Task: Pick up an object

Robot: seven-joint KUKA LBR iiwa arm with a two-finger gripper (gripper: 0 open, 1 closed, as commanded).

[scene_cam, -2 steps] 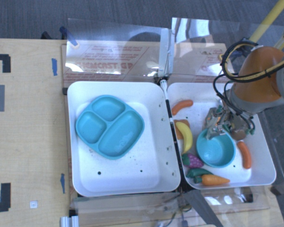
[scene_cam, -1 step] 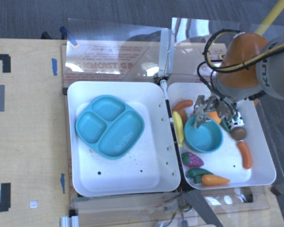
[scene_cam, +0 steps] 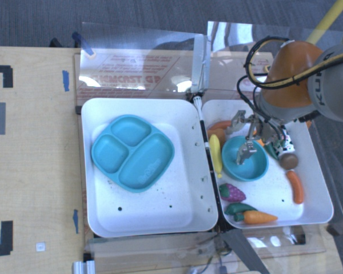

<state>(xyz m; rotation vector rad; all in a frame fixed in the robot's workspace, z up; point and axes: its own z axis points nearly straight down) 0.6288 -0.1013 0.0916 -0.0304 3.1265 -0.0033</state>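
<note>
My gripper [scene_cam: 247, 146] hangs low in the right bin [scene_cam: 317, 210], over the far rim of a blue bowl [scene_cam: 247, 165]. The grey arm with its orange band [scene_cam: 290, 73] comes in from the upper right. Just left of the bowl lies a yellow banana [scene_cam: 215, 153], with an orange piece [scene_cam: 219, 129] behind it. A brown round piece [scene_cam: 289, 161] and a red sausage [scene_cam: 297, 187] lie to the bowl's right. Purple grapes [scene_cam: 232, 193], a green vegetable [scene_cam: 235, 209] and a carrot [scene_cam: 260, 216] lie in front of it. I see nothing held in the gripper.
The left bin [scene_cam: 103, 210] holds a blue divided plate [scene_cam: 132, 152]. A raised rim [scene_cam: 206, 153] separates the two bins. Clear plastic sheets [scene_cam: 137, 67] stand behind the bins. Black and yellow cables [scene_cam: 257, 67] loop off the arm above the right bin.
</note>
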